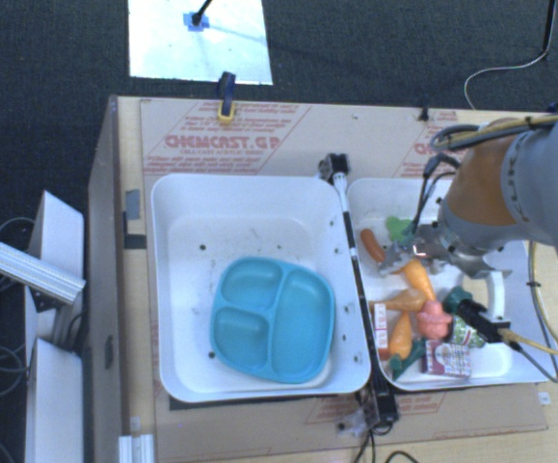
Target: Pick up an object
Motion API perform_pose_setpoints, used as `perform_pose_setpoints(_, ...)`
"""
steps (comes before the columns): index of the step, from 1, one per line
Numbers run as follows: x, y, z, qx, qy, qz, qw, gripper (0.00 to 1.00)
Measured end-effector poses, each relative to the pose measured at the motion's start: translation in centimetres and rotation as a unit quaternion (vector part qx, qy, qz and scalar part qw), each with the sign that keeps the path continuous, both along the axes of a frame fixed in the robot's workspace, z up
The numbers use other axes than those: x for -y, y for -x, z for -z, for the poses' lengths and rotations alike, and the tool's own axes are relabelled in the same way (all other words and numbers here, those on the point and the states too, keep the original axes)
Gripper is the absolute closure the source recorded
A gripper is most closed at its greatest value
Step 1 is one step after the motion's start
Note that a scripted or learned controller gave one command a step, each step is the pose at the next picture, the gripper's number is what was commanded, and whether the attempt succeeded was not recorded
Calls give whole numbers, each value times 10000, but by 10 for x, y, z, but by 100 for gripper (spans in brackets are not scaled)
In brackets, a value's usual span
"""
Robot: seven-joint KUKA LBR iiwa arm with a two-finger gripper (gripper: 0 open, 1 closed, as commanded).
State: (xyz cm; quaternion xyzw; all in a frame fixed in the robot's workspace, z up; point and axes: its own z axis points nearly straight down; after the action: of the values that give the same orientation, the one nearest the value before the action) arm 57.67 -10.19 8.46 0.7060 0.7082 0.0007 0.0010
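Your likeliest target is the orange carrot-shaped toy (415,276), lying in the right white plastic bin (380,197) just below the gripper (406,255). Its long axis runs on a diagonal, the upper end toward the gripper and the lower end toward the bin's near right corner. Which end is the tip, you cannot tell.

The gripper sits low over the carrot's upper end, probably placed there for a grasp. Whether its jaws are spread or closed cannot be made out; no object is visibly held.

Working outward from the carrot: a red-orange sausage-shaped toy (372,245) lies to its upper left, near the divider. A small green toy (398,228) is just above. A pink lumpy toy (434,320) touches the pile below the carrot, and a second orange piece (400,333) stands beside that. A printed red-and-white packet (448,359) lies farther down at the bin's near edge.

Far left of the carrot, in the left white bin (187,210), a blue sectioned plastic plate (272,320) lies flat. The clutter is tight, so neighbours may get nudged.
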Motion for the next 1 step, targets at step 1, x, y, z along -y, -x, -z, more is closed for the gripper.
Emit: perform_pose_setpoints(1,0,-1,-10,9,0,-7,10000,100)
